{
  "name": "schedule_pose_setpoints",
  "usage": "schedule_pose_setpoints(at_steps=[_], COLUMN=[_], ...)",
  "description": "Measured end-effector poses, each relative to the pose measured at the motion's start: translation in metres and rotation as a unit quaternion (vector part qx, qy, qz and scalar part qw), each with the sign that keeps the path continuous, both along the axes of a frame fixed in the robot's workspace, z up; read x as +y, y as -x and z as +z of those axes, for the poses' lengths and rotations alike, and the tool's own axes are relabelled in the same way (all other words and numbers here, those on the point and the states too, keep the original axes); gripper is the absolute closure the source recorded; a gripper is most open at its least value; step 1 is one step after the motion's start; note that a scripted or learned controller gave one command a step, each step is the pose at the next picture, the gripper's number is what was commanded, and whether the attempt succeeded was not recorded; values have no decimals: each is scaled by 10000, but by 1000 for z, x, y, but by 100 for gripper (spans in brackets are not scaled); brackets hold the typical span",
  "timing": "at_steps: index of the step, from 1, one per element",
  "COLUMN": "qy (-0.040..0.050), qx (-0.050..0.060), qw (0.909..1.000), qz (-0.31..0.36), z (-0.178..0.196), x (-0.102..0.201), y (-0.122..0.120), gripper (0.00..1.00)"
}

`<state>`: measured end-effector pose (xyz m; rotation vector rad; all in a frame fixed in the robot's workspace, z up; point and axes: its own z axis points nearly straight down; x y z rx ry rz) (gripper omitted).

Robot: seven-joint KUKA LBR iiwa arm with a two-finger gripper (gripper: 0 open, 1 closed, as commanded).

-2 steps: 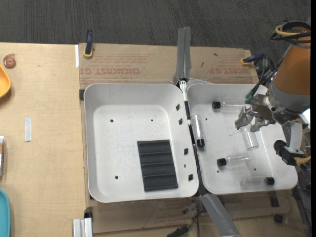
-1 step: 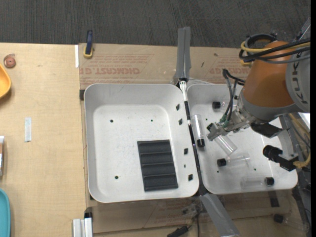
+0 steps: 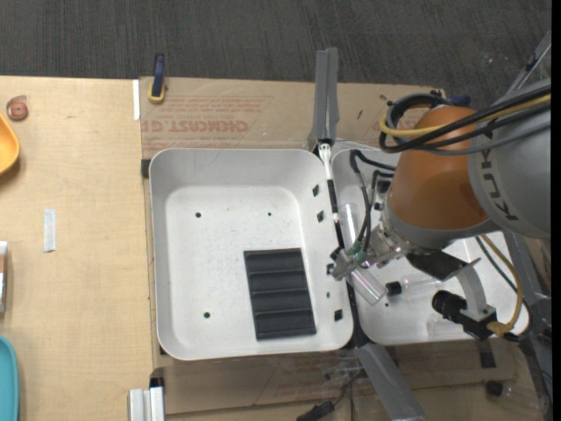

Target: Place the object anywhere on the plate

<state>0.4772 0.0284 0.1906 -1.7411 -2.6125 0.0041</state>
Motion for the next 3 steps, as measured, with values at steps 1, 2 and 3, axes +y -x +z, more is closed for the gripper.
schedule_pose_setpoints(at_steps=[1, 2, 3], qy=[8, 12, 32], qx=[2, -3, 12], qw=[9993, 9999, 9999], qz=[-369, -149, -147], z=[19, 91, 99], x=[75, 125, 124], y=[0, 0, -1], gripper=[100, 100, 100])
